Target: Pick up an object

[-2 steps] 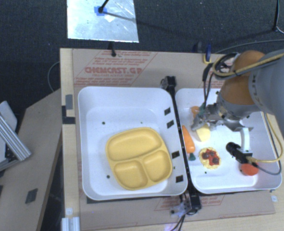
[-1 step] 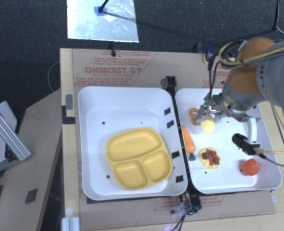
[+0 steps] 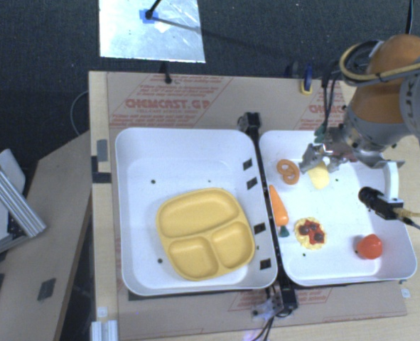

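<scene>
- The grey metal jaws (image 3: 322,159) hang low over the far part of the right white bin (image 3: 401,261), just above a small pale yellow lump (image 3: 320,177); whether they are apart or together I cannot tell.
- Nothing looks lifted: a brown pretzel (image 3: 288,170), an orange carrot (image 3: 278,204), a little pizza piece (image 3: 310,233) and a red tomato-like ball (image 3: 369,246) all lie on the bin floor.
- The yellow divided plastic tray (image 3: 205,231) sits in the left bin (image 3: 135,155).
- Judgement: the grasp is not yet made; closing and lifting remain.
</scene>
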